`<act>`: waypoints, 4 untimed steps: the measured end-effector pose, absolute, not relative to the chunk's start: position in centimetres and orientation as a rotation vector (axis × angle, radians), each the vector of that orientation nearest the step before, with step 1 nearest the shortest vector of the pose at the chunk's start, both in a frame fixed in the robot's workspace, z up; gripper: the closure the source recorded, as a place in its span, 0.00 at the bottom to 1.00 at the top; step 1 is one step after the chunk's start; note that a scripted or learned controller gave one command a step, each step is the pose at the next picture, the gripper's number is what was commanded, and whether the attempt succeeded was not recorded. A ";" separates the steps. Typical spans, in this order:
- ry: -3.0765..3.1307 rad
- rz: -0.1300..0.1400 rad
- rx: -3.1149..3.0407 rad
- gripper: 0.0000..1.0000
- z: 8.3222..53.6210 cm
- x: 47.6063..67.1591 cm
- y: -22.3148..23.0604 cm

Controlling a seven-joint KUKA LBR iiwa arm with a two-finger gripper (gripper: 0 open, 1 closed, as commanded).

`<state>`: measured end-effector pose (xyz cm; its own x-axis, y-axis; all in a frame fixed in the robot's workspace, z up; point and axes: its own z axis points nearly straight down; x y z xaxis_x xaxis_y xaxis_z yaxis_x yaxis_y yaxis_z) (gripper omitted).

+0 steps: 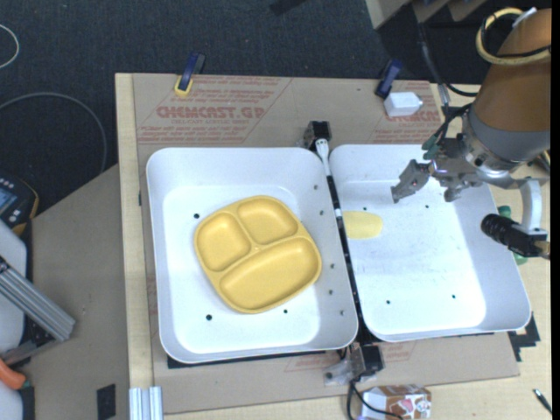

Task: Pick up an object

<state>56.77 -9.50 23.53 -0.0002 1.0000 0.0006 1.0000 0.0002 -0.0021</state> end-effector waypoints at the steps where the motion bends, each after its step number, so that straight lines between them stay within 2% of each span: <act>1: -2.235 -0.016 -2.224 0.00 43.8 52.3 -6.3; 2: -2.229 -0.005 -2.223 1.00 44.2 52.4 -6.4; 3: -2.221 0.009 -2.211 1.00 35.5 50.9 -2.3; 4: -2.234 -0.008 -2.212 1.00 38.7 48.5 6.3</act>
